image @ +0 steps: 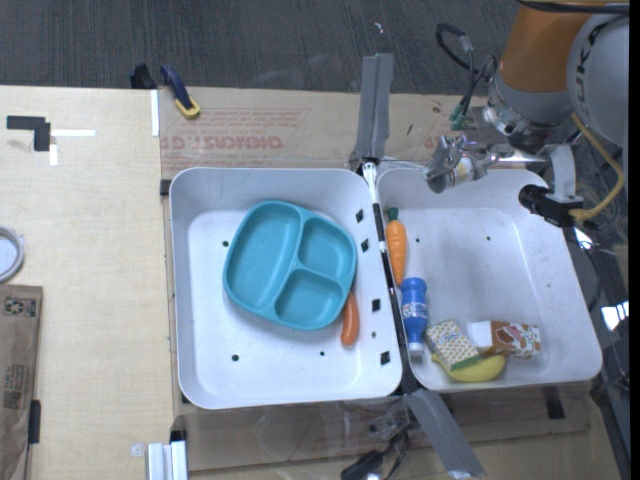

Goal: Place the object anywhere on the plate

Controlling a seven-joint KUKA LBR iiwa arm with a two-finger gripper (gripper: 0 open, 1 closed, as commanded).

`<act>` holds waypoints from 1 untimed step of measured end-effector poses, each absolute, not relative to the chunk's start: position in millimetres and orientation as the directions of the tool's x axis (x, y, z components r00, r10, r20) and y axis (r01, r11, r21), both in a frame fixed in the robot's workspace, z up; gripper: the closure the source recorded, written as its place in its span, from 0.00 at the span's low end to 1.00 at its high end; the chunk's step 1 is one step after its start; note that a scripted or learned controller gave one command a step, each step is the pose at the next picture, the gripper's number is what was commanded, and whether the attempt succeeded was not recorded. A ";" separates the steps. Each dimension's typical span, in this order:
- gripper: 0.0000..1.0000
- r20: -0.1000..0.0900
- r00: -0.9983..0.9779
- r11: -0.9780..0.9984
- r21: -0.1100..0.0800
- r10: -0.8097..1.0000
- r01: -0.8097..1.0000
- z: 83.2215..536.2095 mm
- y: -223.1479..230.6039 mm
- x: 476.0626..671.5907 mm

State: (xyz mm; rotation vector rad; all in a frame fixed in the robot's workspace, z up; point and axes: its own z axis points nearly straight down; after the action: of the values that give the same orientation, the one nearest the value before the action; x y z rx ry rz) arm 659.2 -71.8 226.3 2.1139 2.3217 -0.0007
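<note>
On wooden bench, two white bins

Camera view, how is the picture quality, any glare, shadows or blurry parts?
Camera view: lighting is even and soft; the blue plate casts only a faint shadow on the left bin; the white bin walls look bright but not blown out; the gripper near the right bin's far edge looks a little soft, while the carrot and bottle are sharp.
</note>
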 end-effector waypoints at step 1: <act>1.00 0.000 -0.453 0.453 -0.001 0.891 0.891 197.8 -5.5 651.4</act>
State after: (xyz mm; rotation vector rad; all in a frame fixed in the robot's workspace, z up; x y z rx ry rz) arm 651.4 -5.5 197.8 1.6426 2.6786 -0.0020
